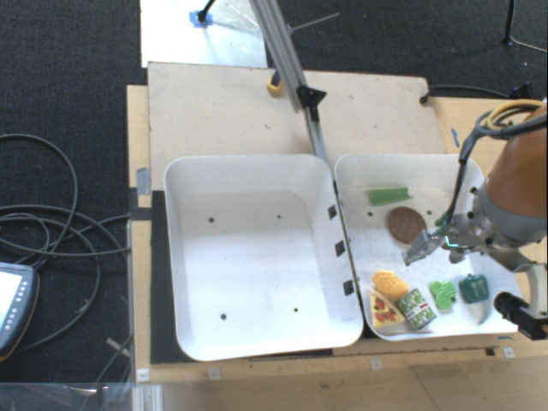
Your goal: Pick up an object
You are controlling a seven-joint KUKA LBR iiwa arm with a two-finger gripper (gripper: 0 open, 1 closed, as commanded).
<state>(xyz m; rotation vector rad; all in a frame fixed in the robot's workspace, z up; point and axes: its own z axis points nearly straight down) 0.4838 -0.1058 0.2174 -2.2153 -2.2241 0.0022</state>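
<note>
Although the gripper (425, 248) is small and partly blurred against the right bin (351, 187), its two metal fingers (417, 253) can be seen spread somewhat apart with nothing between them, their tips hanging just below and right of a brown round object (405, 223). Whether the tips touch the bin floor cannot be told. Behind the fingers the grey wrist and the orange band of the arm (518, 178) run off the right edge, so most of the arm is cut off, and it covers the bin's right wall.

Within that bin, a flat green bar (389, 196) lies near the far wall, above the brown round object. Along the near wall sit a yellow corn-like piece (390, 282), a wedge with red and white printing (384, 310) just below it, and a small can (418, 308) with a green and red label touching the wedge's right side. The printing on both is too small to read. Right of the can lie a bright green toy (442, 294) and a darker green one (473, 288), partly under the arm.

The left bin (184, 178) shows only dark specks on its white floor.
</note>
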